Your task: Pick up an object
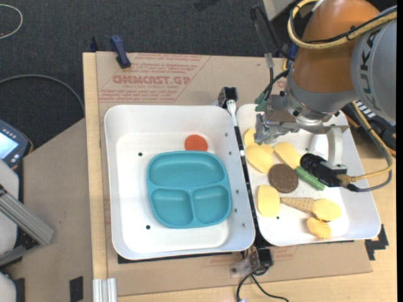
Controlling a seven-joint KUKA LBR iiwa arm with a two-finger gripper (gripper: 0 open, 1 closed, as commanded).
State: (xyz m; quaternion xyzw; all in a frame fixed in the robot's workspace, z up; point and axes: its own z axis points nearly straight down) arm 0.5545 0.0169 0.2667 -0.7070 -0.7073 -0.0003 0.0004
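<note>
1. I find the gripper [267,129] low over the far left corner of the right bin [365,222]. I cannot tell whether it is parted or closed.
2. The pickable objects lie loose in that bin. Two pale yellow pieces [259,158] sit just beside the gripper, on its near side.
3. A brown round cookie [283,178] lies against those pieces, with a green stick [310,178] to its right.
4. Nearer the front I note a third yellow slice [267,201] and a waffle cone [301,202] on its side, its wide end at a yellow lump [326,209].
5. The left bin [119,168] holds a teal divided tray [187,189], with an orange disc [196,143] just behind it.
</note>
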